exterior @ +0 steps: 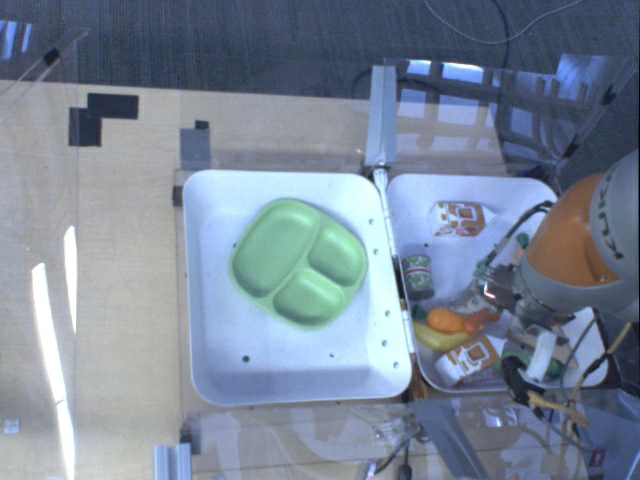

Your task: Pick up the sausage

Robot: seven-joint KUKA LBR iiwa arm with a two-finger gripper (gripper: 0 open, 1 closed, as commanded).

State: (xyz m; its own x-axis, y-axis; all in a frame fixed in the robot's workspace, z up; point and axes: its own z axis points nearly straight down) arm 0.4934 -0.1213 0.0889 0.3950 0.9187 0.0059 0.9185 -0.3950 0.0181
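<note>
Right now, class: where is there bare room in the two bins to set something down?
Left bin: bare floor rings the green plate, widest along the front. Right bin: crowded near the front with the can, orange and yellow toys and carton; a bare patch beside the back packet.

Grey arm [590,268] with orange band

Just one cam, fixed above the pale wooden bench [100,298], looking down at a slant. Far enough back to catch both shallow white plastic bins [290,373] side by side, w/ the grey-and-orange arm [580,243] coming in from the right edge.
</note>
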